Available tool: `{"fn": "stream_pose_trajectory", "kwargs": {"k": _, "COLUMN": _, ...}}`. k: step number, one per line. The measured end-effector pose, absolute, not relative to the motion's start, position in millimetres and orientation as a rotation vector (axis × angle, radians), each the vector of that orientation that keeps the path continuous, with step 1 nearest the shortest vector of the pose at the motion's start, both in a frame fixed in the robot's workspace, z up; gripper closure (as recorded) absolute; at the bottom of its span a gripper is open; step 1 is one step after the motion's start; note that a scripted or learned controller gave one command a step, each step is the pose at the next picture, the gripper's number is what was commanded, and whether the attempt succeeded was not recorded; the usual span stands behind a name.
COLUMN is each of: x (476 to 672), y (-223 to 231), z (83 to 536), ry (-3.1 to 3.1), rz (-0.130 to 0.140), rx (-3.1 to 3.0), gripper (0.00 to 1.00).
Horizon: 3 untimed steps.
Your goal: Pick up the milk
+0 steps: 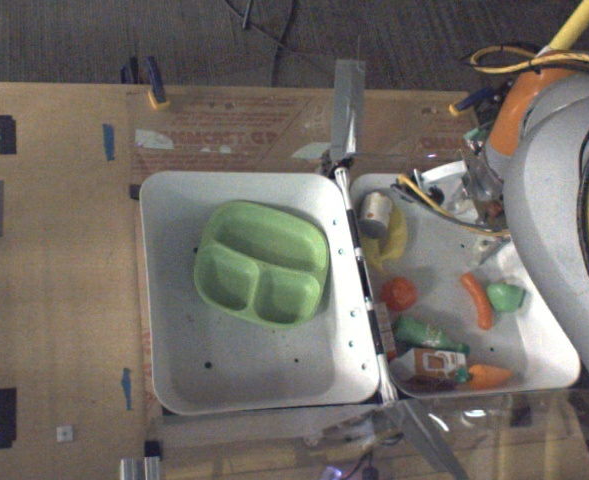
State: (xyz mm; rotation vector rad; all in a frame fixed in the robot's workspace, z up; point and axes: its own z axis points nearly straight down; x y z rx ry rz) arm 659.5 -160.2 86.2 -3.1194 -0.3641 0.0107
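Bench: light wooden top, marked with blue tape strips and black corner marks, bearing two shallow white bins side by side. Left bin: holds one green divided tray, three compartments, lying slightly turned, toward the bin's upper middle. Right bin: holds the small items. Milk: a small carton lying on its side near the front-left corner of the right bin, close to the divider between the bins, orange-brown printed face upward. Green bottle-like item: lies just above the milk, touching or nearly touching it. Carrot: lies just to the right of the milk at the bin's front edge. Red tomato: sits above the green item, near the divider. Banana: yellow, curved, at the upper left of the right bin, with a metal can lying against its upper end. Orange sausage-shaped item: lies mid-bin, tilted, just beside a green pepper on its right. Arm: grey body with an orange band, entering from the right and covering the upper right part of the right bin, with yellow and black cables about the wrist. Gripper: state of the fingers cannot be told; the milk lies apart from the arm, untouched, well below it.
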Motion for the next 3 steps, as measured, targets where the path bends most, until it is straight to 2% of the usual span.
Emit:
{"fn": "stream_pose_trajectory", "kwargs": {"k": 1, "x": 661.0, "y": -157.6, "z": 98.0, "ry": -0.376, "rz": 0.011, "rx": -3.119, "gripper": 1.0}}
{"fn": "stream_pose_trajectory", "kwargs": {"k": 2, "x": 660.9, "y": -157.2, "z": 97.7, "ry": -0.376, "rz": 0.012, "rx": -3.118, "gripper": 0.0}}
{"fn": "stream_pose_trajectory", "kwargs": {"k": 3, "x": 560.6, "y": -221.0, "z": 119.5, "ry": -0.342, "rz": 0.008, "rx": -3.119, "gripper": 0.0}}
